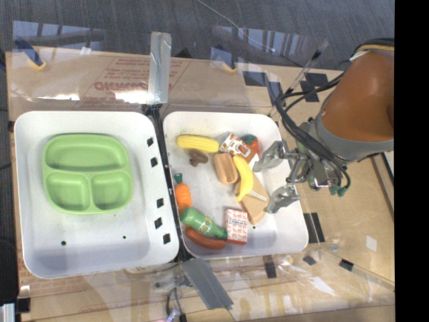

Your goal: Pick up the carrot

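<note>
The pincer is hovering over the right edge of the right bin, and I am reading its two metal fingers as spread apart, with nothing sitting between them. One finger is pointing toward the upper part of the bin and the other toward the lower part. The grey arm with its orange band is reaching in from the right.

I am counting two white bins. The left bin is carrying one green divided tray with three compartments.

The right bin is holding the loose items, one of each:
- One carrot, orange with a green top, is lying against the left wall of the bin, well apart from the pincer.
- One corn cob is lying near the top.
- One small brown piece is sitting just below the corn.
- One banana is lying near the centre, touching a tan bread-like piece.
- One red and white packet is lying near the bottom.
- One green vegetable is resting just below the carrot.
- One red sausage-shaped item is lying along the bottom wall.
- One tan wedge is lying just beside the lower finger.

I am also seeing a printed carton with a red item near the upper finger; I cannot tell exactly what they are.
</note>
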`<state>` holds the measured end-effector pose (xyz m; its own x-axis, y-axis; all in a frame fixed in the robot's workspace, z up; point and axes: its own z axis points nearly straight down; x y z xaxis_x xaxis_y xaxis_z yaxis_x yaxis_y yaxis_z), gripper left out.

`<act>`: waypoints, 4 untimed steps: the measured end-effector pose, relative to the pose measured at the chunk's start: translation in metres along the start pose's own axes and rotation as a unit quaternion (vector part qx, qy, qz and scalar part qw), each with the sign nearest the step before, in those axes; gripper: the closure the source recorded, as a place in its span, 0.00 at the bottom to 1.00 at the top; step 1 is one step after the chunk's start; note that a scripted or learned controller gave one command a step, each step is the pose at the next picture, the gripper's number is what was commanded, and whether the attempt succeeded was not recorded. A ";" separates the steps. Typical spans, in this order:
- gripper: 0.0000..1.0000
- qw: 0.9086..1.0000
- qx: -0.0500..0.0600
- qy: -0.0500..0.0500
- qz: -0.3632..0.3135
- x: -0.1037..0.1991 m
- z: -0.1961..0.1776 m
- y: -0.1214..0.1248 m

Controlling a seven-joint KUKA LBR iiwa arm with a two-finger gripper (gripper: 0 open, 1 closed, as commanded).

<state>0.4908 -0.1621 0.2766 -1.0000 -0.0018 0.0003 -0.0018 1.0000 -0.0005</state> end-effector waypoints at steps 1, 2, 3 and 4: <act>0.00 0.997 -0.002 0.002 -0.076 -0.044 0.080 0.050; 0.00 1.000 -0.001 0.002 -0.004 -0.096 0.152 0.061; 0.00 0.976 0.000 0.001 0.217 -0.053 0.185 0.064; 1.00 0.977 0.000 0.000 0.213 -0.054 0.174 0.066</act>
<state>0.5449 -0.0958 0.1024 -0.9101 0.4143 0.0005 0.4143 0.9101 -0.0009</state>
